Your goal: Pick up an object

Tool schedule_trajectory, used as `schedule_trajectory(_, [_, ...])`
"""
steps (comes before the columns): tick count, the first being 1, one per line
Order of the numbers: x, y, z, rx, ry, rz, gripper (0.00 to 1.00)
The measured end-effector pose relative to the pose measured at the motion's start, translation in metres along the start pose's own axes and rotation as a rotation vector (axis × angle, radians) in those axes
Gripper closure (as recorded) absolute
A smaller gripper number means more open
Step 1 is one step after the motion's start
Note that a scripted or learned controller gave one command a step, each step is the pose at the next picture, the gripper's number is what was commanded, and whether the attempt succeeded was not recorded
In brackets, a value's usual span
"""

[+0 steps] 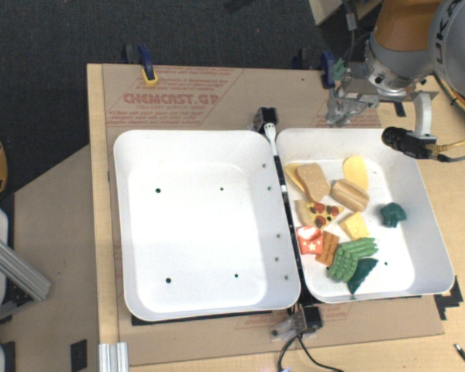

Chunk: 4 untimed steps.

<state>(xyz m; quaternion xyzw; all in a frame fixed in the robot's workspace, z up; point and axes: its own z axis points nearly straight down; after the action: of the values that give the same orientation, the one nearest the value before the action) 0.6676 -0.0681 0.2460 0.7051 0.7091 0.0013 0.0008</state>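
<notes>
Starting at the left, you can pass over the left bin [132, 208]: nothing to grasp lies in it, so the pick has to come from the right bin [426, 231]. Its toy food sits crowded toward the wall shared with the left bin. The bread slice [313, 180] lies at about ten o'clock of the bin's middle, long axis running eleven to five. Just right of it the tan sausage-like roll [349, 195] points roughly ten to four, touching the yellow piece [356, 170] above it. The green pieces [352, 257] lie packed at six o'clock. The small dark green lump [392, 214] at three o'clock stands apart from the rest, so I judge it your easiest target. Bring the claw [349, 108], now hanging past the bin's twelve o'clock rim, down straight over it. I cannot tell whether the claw is released or clenched. For the roll instead, close across its short width.
</notes>
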Motion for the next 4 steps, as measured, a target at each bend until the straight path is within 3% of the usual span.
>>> schedule_trajectory(1, [0.067,0.001,-0.121,-0.014,0.0,-0.002,1.0])
schedule_trajectory(2, [0.113,-0.001,-0.056,0.01,0.001,0.001,1.0])
schedule_trajectory(3, [0.163,-0.002,-0.091,-0.003,0.001,0.0,1.0])
schedule_trajectory(4, [0.183,-0.031,-0.105,0.006,0.0,0.003,1.0])
